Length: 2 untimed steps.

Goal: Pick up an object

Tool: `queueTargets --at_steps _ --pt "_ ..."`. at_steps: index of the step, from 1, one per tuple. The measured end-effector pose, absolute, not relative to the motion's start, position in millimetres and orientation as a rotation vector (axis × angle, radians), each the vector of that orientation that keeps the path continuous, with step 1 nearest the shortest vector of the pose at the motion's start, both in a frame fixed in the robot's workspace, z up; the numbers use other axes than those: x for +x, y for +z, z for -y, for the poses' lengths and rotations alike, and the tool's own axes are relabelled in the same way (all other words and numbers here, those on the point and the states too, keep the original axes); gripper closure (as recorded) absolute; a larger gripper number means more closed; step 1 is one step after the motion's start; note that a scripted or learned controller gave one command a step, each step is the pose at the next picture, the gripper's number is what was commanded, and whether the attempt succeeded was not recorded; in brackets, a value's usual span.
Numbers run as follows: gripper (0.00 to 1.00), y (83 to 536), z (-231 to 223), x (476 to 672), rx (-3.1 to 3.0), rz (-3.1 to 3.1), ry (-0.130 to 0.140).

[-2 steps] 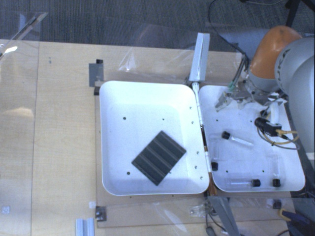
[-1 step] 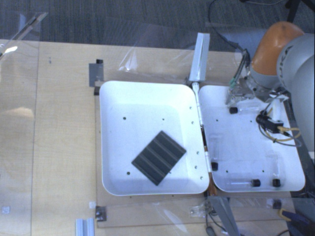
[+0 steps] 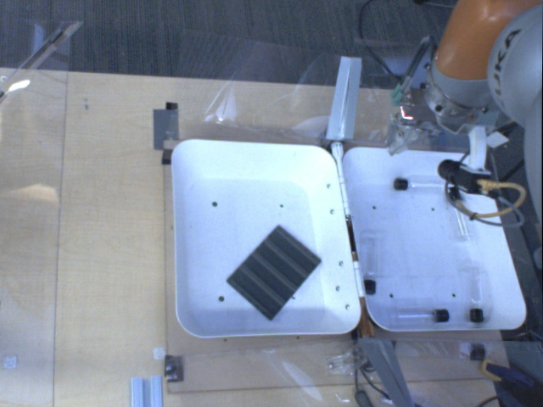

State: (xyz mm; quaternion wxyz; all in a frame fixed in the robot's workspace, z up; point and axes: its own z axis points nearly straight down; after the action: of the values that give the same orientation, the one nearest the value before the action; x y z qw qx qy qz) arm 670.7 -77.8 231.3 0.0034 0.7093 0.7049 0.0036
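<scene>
A flat dark grey ridged rectangle (image 3: 274, 271) lies tilted in the lower middle of the left shallow white bin (image 3: 204, 168). The grey arm with the orange band (image 3: 475, 24) is at the upper right of the frame, above the top edge of the right shallow white bin (image 3: 501, 299).

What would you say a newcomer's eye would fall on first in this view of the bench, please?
Most likely the dark ribbed rectangular pad, lying at a slant in the lower middle of the left white bin, the one dark shape on all that white. Next would be the arm's orange band at the top right, above the far edge of the right bin.
</scene>
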Motion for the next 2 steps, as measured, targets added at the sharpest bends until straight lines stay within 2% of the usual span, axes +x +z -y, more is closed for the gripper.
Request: queueTargets --at_steps 1,2 --pt "1.0 125.5 115.4 667.7 2.211 -2.227 0.005" --pt "1.0 236.4 59.9 670.5 2.229 -2.205 0.01"
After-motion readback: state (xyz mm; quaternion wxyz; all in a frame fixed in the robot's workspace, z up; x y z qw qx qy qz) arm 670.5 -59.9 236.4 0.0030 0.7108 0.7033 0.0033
